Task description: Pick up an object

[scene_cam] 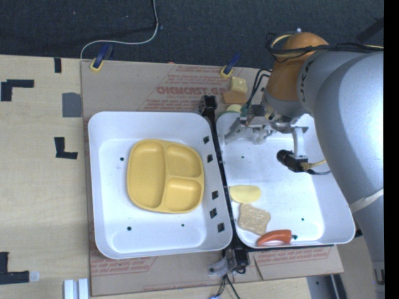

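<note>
In the left bin point(103, 185), a yellow divided plate point(165, 174) takes up the middle, leaving only a bare white margin around it. The right bin point(324, 220) has open floor across its centre. A pale yellow piece point(245, 194), a tan slice point(254, 218) and an orange-red piece point(275, 237) crowd its near-left corner, while the arm point(340, 104) overhangs its far and right sides.

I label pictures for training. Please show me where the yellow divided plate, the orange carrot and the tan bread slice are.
yellow divided plate point(165, 175), camera view, its middle ridge
orange carrot point(274, 237), camera view, its body
tan bread slice point(254, 219), camera view, its centre
</note>
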